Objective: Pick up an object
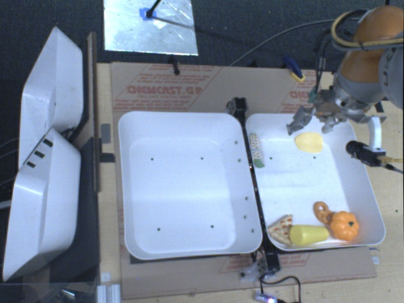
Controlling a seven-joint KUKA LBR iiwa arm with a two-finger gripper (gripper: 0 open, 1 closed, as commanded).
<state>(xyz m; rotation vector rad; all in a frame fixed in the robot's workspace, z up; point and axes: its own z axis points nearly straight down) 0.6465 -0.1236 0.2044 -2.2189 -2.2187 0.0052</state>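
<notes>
- The gripper (313, 125) is hovering over the far end of the right bin (369, 188). Its two fingers are standing well spread and are gripping nothing.
- The pale yellow disc (309, 142) is lying flat on the bin floor, just beneath the gap between the fingers. It is judged to be the intended pick, as the fingers are lining up to straddle it.
- The slant of the view is not showing whether the fingertips are touching the floor or hanging clear of it.
- Four other items are crowding the near right corner: an orange pumpkin (344, 226), a pretzel (322, 211), a yellow-green piece (308, 234) and a pale wedge (281, 229). They are touching or nearly so, which is making them poorer candidates.
- A small speckled strip (255, 150) is lying against the dividing wall. It is too small to identify.
</notes>
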